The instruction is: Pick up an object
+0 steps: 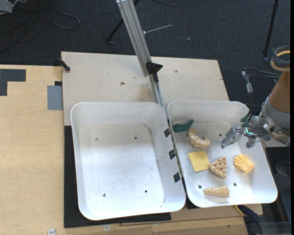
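Gripper (pixel 230 138), fingers seemingly apart and holding nothing, hangs in the right bin (pixel 264 192) near the shell (pixel 243 163), probably light, rigid, best pinched across its ribs.

The left bin (pixel 122 155) offers wide open floor. In the right bin (pixel 225 109), the green piece (pixel 183 126), tan curl (pixel 199 140), yellow square (pixel 198 161), waffle wedge (pixel 218 167), ridged shell (pixel 243 163) and pale stick (pixel 216 192) crowd the middle and front, with narrow gaps between. The slanted metal rail (pixel 137 38) blocks the back divider.
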